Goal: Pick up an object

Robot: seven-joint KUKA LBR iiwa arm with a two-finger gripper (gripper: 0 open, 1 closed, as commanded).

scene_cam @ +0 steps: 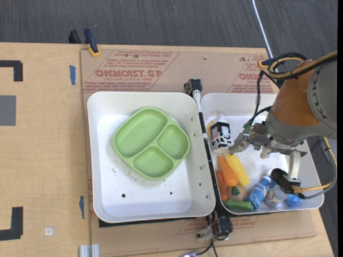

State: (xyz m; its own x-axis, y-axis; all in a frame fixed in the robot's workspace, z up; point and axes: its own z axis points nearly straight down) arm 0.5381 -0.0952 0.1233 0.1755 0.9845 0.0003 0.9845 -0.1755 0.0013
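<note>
Toy food lies heaped along the near edge of the right bin [316, 167], closest to the camera: a green vegetable piece [239, 205] flat against the front wall, a blue plastic bottle [259, 192] tilted just beside it, a greyish can-like item [275, 197] next to the bottle and a small blue piece [292, 200] at the right end of the row. A little farther back an orange carrot [226, 172] and a yellow corn cob [237, 168] lie side by side, touching along their length, both angled toward the bin's near left corner. Beyond them a small white carton with dark print [220, 135] stands near the bin's left wall.

The gripper [247, 141] hangs low over the middle of the right bin, just above and to the right of the corn cob and beside the carton; whether it is spread or pressed together cannot be told from this slant, and nothing can be seen pinched in it. The grey arm [321, 98] with its orange band [292, 100] reaches in from the right, cables looping around the wrist.

The left bin [107, 197] holds a light green divided plate [151, 142] with three compartments, lying flat near the centre. Both bins rest on a cardboard sheet [134, 68] on the wooden table [37, 154]. At the far edge of the sheet sits a yellow-tipped clamp [92, 43].
</note>
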